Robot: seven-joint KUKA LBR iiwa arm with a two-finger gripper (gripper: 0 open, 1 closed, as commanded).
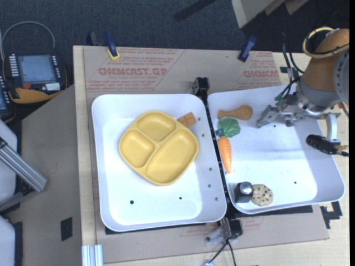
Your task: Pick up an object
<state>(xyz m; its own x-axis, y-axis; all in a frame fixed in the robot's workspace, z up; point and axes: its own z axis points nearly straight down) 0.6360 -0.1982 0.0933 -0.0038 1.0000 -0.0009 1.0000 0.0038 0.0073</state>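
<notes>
My gripper point(275, 119) hangs over the far part of the right bin point(324, 190), open, with nothing between its fingers. A tan drumstick point(236, 113) lies just to its left by the bin's far left corner. An orange carrot point(224, 153) with a green leafy top point(228, 127) lies along the left wall. At the near edge sit a speckled cookie point(261, 195) and a small black and silver cylinder point(244, 190), side by side.
The left bin point(111, 193) holds a yellow divided plate point(159, 147) with a small brown block point(187, 118) at its far right corner. A raised divider point(213, 148) separates the bins. The arm reaches in from the right over the right bin's far edge.
</notes>
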